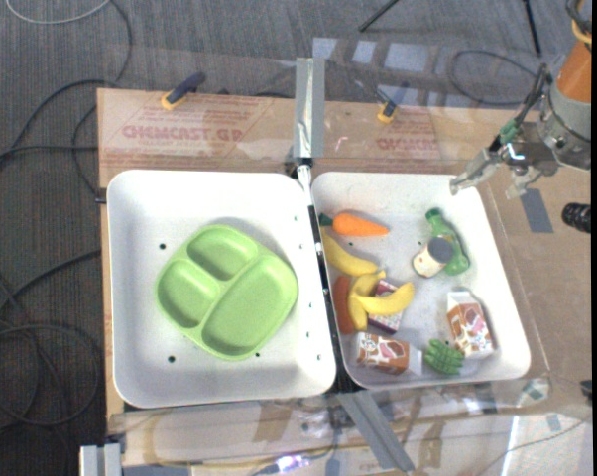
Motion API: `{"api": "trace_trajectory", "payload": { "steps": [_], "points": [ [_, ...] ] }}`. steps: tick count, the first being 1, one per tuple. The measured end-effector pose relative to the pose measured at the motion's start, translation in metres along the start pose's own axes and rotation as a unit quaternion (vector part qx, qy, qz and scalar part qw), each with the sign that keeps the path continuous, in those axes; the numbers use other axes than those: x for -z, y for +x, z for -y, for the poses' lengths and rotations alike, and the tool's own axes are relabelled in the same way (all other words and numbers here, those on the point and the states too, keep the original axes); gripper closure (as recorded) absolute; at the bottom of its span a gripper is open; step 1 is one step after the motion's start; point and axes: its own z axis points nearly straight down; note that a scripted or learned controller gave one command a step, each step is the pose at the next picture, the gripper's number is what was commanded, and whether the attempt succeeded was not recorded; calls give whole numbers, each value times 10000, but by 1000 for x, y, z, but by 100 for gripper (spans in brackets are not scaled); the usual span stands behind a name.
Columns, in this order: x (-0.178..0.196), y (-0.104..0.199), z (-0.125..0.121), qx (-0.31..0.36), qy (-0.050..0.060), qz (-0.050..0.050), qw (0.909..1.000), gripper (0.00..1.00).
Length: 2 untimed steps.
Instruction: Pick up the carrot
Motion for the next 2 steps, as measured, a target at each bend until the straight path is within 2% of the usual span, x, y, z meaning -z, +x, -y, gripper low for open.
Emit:
{"api": "trace_trajectory", "payload": {
  "steps": [1, 2],
  "points": [
    [-85, 53, -48, 1184, 0, 6, 9930, 0],
    [-182, 100, -20, 2085, -48, 29, 9780, 0]
  ]
}}
